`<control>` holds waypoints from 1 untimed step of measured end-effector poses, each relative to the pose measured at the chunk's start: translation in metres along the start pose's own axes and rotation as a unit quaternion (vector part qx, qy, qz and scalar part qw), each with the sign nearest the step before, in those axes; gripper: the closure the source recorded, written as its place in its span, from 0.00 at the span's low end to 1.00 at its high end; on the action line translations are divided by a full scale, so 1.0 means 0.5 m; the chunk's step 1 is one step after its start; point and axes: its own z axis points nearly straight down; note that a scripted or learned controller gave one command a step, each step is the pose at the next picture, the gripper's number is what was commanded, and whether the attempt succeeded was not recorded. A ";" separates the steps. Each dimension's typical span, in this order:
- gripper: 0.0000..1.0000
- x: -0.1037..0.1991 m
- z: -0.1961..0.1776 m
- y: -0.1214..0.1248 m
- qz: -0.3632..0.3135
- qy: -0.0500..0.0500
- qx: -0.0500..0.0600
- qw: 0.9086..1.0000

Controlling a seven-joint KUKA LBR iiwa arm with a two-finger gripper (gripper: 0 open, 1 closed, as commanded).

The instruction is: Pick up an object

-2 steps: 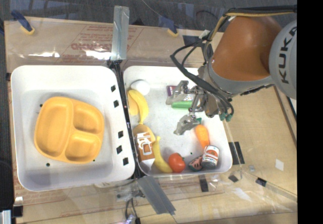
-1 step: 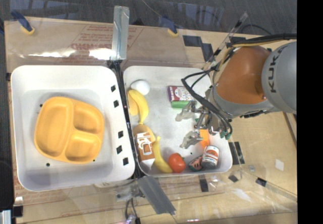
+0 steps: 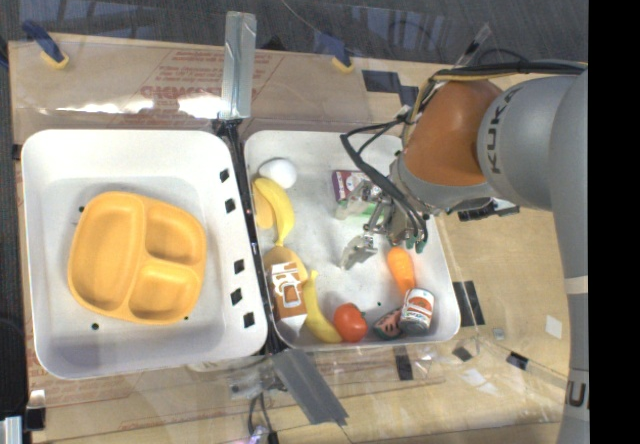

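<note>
Carrot (image 3: 400, 268) looks the likeliest target: small, orange, lying in the right bin (image 3: 300, 144) toward its right wall, just beside the hand's lower finger. Task names no particular object, so this is a judgement from where the hand sits.

Hand (image 3: 375, 232) low over the bin floor, mid-right, reached in under the orange wrist band. Fingers spread (one tip toward a purple-and-white packet (image 3: 347, 187), the other toward the carrot); nothing between them. Whether the tips touch the floor is hard to tell among the cables.

Other contents of the right bin: white egg-like ball (image 3: 279, 172) at top left, banana (image 3: 274, 208) along the left wall, brown bottle (image 3: 286, 288) below it, second banana (image 3: 318, 317) curving under the bottle, red tomato (image 3: 349, 321) at the bottom, small can with red label (image 3: 417, 309) bottom right, just below the carrot. Left bin (image 3: 60, 157) carries a yellow divided tray (image 3: 135, 257).

Step in hand: descent and approach, pre-grasp. No object lifted.

Next move calls for shifting the hand right and down so the carrot sits between the fingers, then closing. The can is close by and could get nudged or caught instead.
</note>
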 end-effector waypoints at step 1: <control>0.00 0.057 -0.002 -0.052 -0.121 0.000 0.000 0.993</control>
